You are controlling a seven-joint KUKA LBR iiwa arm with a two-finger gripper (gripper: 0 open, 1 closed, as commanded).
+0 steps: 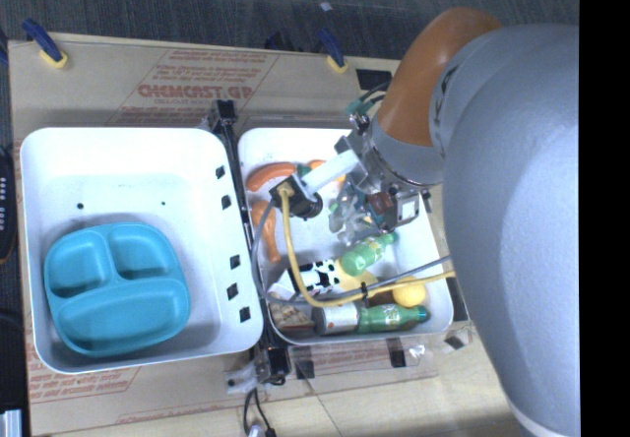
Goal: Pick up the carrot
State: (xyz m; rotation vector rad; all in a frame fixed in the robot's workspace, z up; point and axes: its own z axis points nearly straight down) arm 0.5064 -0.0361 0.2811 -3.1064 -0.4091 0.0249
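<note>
In the right bin (258,145), upper part: carrot (268,175) — orange, lying near the far-left corner, partly hidden behind a yellow hose (291,258) and the arm's black fitting; a second orange strip shows just below it along the bin's left wall, and whether this is the same carrot cannot be told. Gripper (356,209) — lowered over the bin's middle, just right of the carrot, among translucent and metal parts; its opening and any load cannot be told from this view. Arm (512,189) — grey with an orange band, entering from the right and covering the bin's right side. Below the gripper: green bottle (366,253), tilted; black-and-white cow-patterned item (320,277) just left of it; yellow round piece (410,294) near the right wall; a larger bottle (366,318) with green body and pale label, lying on its side along the near wall. Left bin (59,155): blue tray (116,284) with three compartments, resting in the near-left part. Bench (187,81): brown board with red lettering under both bins, blue clamps (45,43) at its far edge.
</note>
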